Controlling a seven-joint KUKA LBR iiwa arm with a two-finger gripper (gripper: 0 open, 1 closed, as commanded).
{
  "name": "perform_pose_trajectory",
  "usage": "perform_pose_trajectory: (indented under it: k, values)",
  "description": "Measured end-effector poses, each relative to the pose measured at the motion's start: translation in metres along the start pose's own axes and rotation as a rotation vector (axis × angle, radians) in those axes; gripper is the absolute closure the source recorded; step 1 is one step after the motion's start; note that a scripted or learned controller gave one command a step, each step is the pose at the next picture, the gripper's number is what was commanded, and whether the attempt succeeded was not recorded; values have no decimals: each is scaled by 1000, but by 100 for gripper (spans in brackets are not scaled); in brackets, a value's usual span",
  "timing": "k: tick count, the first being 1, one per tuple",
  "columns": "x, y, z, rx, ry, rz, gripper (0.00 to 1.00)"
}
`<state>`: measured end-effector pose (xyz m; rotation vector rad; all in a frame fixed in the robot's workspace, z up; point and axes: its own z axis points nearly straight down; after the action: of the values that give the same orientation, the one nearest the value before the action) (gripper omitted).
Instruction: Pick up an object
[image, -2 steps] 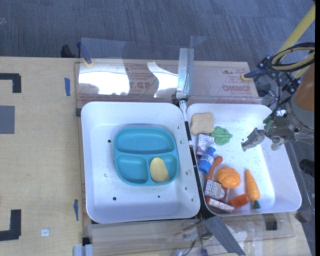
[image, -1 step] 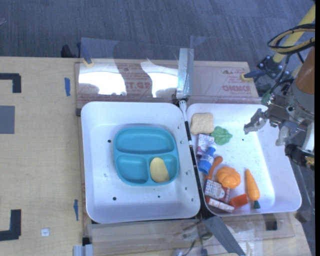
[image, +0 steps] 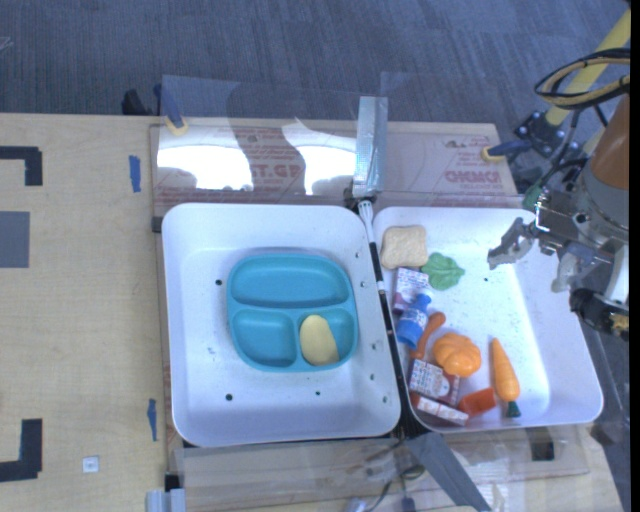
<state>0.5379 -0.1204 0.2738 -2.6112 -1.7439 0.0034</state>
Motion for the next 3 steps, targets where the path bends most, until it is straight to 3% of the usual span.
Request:
perform_pose_trajectory:
  k: [1, 2, 3]
  values:
    - [-15, -43, 152, 12, -1, -101, 0]
    - [-30, -32, 187, -1, 4, -168, 0]
    - [-30, -31, 177, -4, 4, -164, 100]
